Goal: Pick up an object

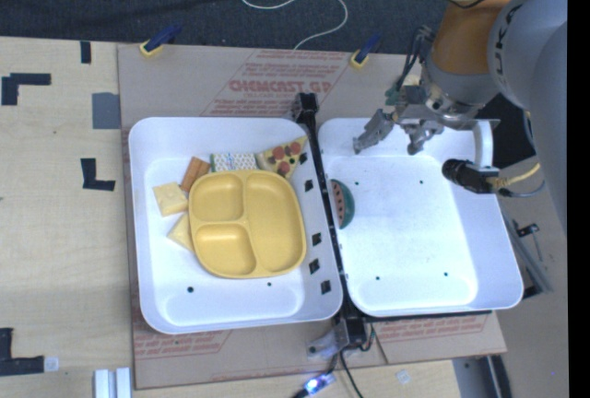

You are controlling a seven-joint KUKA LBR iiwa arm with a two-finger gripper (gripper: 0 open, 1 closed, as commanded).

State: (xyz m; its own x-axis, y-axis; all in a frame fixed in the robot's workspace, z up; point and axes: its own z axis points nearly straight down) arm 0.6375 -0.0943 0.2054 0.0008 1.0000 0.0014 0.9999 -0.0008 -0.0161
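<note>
- Our gripper [394, 134] hangs over the far edge of the right bin [415, 286], fingers spread, nothing between them.
- Closest grab looks like the watermelon slice toy [344, 203] tucked against that bin's left wall.
- The yellow divided plate [247, 223] covers most of the left bin [230, 309], hiding bits underneath.

A yellow divided plate [247, 223] with three compartments lies flat in the left bin [152, 295], filling most of its middle. Tucked around its upper and left edges sit small flat pieces: a pale cracker-like square [170, 198], an orange-brown slab [194, 172], a patterned card [232, 162] and a pizza-slice toy [286, 154]. A round watermelon-slice piece [345, 203] rests at the right bin's [479, 290] left wall
</note>
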